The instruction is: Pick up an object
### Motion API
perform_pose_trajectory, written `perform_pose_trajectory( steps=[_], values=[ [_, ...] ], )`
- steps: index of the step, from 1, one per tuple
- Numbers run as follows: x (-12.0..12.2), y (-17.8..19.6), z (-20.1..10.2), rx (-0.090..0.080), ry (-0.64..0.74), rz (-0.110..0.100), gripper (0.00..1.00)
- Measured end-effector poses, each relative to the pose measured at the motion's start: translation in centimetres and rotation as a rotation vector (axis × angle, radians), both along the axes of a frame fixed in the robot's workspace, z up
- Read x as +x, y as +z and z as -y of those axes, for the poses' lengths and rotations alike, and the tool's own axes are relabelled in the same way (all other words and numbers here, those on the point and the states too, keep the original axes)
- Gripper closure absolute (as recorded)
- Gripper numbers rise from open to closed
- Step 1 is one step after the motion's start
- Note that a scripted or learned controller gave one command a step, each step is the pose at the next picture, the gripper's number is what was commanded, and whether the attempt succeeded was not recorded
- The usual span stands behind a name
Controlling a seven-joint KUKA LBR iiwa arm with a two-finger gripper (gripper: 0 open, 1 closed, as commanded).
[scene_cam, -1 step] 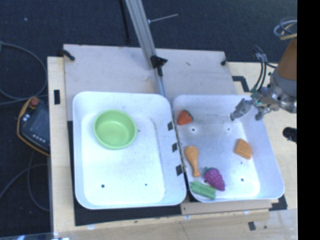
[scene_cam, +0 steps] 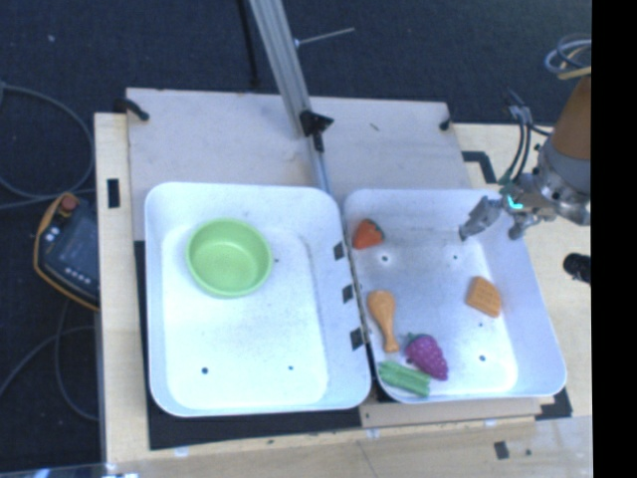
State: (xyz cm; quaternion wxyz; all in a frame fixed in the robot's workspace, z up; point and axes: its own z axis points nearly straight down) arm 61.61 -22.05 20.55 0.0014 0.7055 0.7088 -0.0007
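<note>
My gripper (scene_cam: pixel 495 223) hangs over the right bin's far right edge, fingers spread apart and nothing between them. Below it in the right bin (scene_cam: pixel 448 267) lie several toy foods: an orange-red strawberry-like piece (scene_cam: pixel 367 234) at the far left, an orange wedge (scene_cam: pixel 484 296) at the right, a tan drumstick (scene_cam: pixel 383 318) near the left wall, purple grapes (scene_cam: pixel 427 355) and a green vegetable (scene_cam: pixel 404 377) at the front. The orange wedge lies closest to the gripper, a little nearer the front.
The left bin (scene_cam: pixel 299 357) holds a green bowl (scene_cam: pixel 230 257) in its far left part. A slanted metal pole (scene_cam: pixel 286 63) rises behind the bins. A pendant (scene_cam: pixel 68 250) lies off the bench to the left.
</note>
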Motion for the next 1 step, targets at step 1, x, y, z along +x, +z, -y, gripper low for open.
perform_pose_trajectory(
  steps=[1],
  values=[
    [0.76, -4.75, -0.36, 0.001, 0.001, -0.003, 0.0]
  ],
)
